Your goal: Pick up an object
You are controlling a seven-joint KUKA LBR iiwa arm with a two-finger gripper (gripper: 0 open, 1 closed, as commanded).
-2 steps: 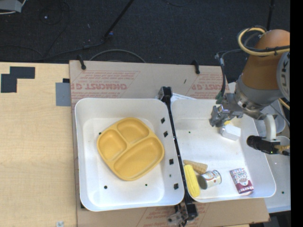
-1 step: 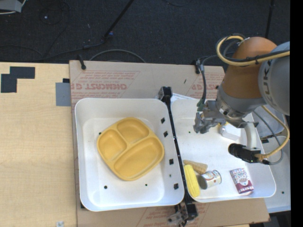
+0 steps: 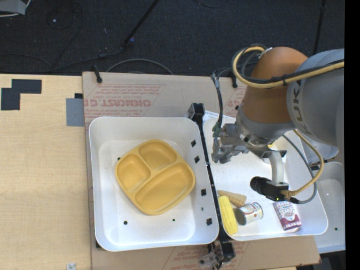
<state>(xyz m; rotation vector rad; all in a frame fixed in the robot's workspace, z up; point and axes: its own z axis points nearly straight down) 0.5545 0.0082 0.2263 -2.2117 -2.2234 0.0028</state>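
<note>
The pick is not done yet, as far as the view shows: every object lies on a bin floor and nothing is lifted. In the right bin (image 3: 315, 221), at the lower right of the frame, there are a corn cob (image 3: 227, 214), a pale cone-like piece (image 3: 233, 197) just above it, a small can (image 3: 251, 212) touching the cob's right side, and a red-and-white packet (image 3: 287, 215) a little further right. The left bin (image 3: 107, 145) holds a yellow divided tray (image 3: 155, 176) near its middle. The arm (image 3: 281, 94) comes in from the right and hangs over the upper part of the right bin, with the claw (image 3: 222, 148) close to the divider between the bins, well apart from the group of small objects. Whether the claw is open or closed I cannot tell (its dark metal parts mix with cables and shadow), and I see nothing gripped in it. So the whole work remains: to choose one object, come down on it, close and lift. The wrist and a black part on a cable (image 3: 269, 188) cover some of the bin floor, and the packet's print is too small to read.
</note>
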